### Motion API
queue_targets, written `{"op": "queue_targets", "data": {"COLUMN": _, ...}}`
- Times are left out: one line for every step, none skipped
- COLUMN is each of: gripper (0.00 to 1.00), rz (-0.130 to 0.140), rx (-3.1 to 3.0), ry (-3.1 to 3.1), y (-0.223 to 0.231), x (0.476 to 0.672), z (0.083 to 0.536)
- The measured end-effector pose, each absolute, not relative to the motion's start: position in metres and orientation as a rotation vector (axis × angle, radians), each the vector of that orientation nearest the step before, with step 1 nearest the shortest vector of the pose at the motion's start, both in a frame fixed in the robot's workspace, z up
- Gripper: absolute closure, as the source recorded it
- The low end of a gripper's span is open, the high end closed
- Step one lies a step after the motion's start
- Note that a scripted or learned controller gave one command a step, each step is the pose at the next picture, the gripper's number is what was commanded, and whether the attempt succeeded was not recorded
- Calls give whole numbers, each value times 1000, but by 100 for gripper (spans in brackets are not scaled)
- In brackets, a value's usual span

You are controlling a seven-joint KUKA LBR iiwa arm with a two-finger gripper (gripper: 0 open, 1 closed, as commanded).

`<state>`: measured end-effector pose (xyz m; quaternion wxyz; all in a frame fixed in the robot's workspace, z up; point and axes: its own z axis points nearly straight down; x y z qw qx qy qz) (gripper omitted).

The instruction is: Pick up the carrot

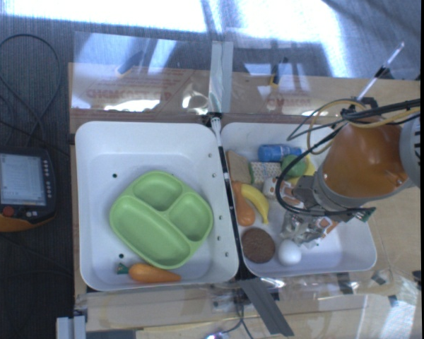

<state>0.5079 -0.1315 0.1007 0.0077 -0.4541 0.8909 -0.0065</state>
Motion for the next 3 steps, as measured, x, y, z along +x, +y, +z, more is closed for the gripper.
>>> {"op": "queue_targets", "data": {"gripper": 100, "rz": -5, "rx": -1670, "ry": 2652, "y": -157, "x": 518, "z": 250}}
{"op": "queue_targets", "data": {"gripper": 100, "rz": -1, "rx": -1827, "ry": 2550, "y": -214, "x": 489, "z": 318}}
{"op": "queue_targets", "data": {"gripper": 100, "rz": 5, "rx": -2244, "ry": 2191, "y": -223, "x": 486, "z": 349}}
